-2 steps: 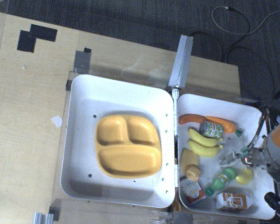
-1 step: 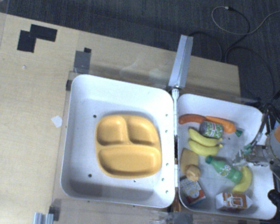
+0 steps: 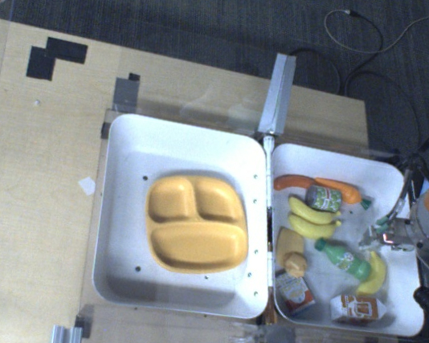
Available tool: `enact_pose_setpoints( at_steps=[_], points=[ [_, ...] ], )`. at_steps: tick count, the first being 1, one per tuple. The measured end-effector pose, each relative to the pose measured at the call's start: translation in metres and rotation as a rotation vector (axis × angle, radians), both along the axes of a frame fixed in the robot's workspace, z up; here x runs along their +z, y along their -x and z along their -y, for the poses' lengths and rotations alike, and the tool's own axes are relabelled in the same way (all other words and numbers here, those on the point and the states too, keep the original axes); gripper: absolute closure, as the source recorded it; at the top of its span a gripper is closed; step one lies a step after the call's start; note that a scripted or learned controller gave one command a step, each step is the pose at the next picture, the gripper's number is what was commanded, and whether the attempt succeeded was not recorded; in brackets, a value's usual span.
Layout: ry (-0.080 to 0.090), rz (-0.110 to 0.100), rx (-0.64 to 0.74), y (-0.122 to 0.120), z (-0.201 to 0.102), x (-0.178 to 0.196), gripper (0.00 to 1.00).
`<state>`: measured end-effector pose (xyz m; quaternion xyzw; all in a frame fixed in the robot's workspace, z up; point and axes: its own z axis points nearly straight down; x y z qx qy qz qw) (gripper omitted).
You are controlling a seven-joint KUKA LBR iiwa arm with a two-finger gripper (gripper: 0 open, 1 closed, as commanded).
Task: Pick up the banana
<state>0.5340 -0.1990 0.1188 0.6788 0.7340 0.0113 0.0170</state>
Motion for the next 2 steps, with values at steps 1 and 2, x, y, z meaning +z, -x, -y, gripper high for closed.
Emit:
enact_pose_setpoints(
  at_steps=[1, 2],
  points=[
    [0.000, 0.000, 0.000, 0.000, 0.000, 0.000, 0.00],
    [-0.005, -0.027, 0.009, 0.043, 0.006, -0.029, 0.00]
  ],
)
